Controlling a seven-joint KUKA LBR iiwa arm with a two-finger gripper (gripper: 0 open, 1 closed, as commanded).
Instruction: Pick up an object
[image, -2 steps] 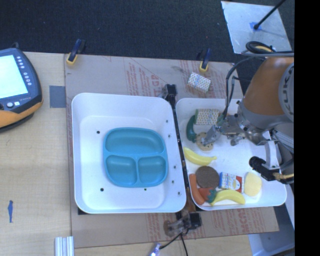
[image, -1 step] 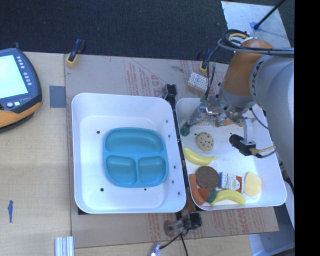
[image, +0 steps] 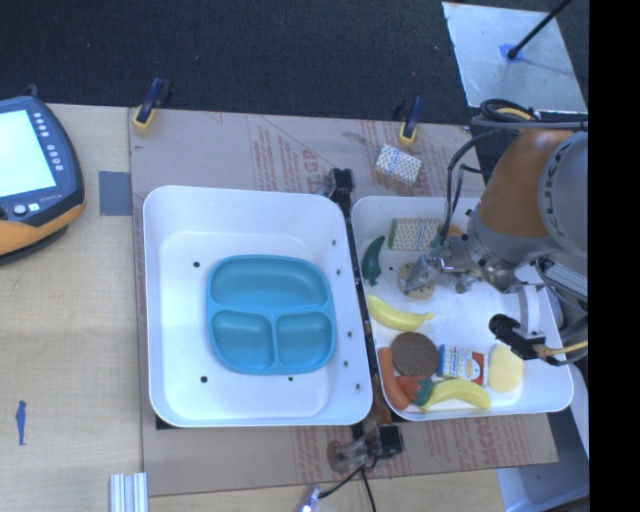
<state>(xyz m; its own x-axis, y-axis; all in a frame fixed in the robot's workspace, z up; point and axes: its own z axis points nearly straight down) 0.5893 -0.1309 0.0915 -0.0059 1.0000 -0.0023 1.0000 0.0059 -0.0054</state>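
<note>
My gripper (image: 427, 270) hangs low in the upper part of the right bin (image: 560, 400), right over a small beige item (image: 418, 288) that it partly hides. A green patterned block (image: 411, 234) lies just behind it and a dark green vegetable (image: 372, 258) to its left. Nearer the front lie a yellow banana (image: 398, 316), a brown round disc (image: 414, 353), an orange carrot (image: 391, 385), a second banana (image: 456, 396), a small carton (image: 461, 362) and a pale yellow piece (image: 506, 369).
The left bin (image: 170, 300) holds a blue divided plate (image: 271, 311). A small patterned box (image: 399, 163) lies on the bench behind the bins. A control pendant (image: 28, 175) rests at the far left. The arm covers the right bin's upper right corner.
</note>
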